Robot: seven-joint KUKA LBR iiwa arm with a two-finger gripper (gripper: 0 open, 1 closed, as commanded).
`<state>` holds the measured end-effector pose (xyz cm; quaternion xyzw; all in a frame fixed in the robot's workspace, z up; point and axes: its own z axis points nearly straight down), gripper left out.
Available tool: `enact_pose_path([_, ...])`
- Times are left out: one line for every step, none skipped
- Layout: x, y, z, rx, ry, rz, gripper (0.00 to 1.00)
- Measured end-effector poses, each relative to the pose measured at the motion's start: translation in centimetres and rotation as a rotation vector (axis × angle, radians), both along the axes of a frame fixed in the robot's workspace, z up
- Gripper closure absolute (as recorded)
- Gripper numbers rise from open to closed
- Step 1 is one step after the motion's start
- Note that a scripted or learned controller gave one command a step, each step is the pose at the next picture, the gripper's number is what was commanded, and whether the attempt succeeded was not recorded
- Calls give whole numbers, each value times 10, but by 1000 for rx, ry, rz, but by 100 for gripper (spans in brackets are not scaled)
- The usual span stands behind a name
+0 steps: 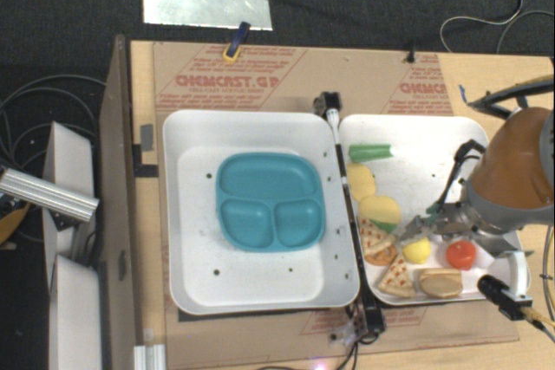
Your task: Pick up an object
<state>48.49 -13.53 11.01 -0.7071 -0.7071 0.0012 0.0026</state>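
The right bin [418,162] holds several toy foods. A green piece [369,152] lies at its far left, with two yellow pieces [361,181] [380,209] below it. Along the near side lie a pizza slice [376,243], a small yellow ball [417,251], a red tomato [461,254], a bread roll [440,282] and a second pizza slice [395,279]. My gripper [417,227] reaches in from the right and hangs low just above the yellow ball, beside the lower yellow piece. Nothing visibly sits in it.
The left bin [186,186] holds a teal divided plate [269,201]. A black rail [342,186] runs between the bins. The orange band of the arm [519,165] covers the right bin's right side, with a black cable [458,165] looping beside it.
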Motion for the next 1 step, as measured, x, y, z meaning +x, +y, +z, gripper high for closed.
enact_pose_path([55, 45, -23, -4, -14, 8, 0])
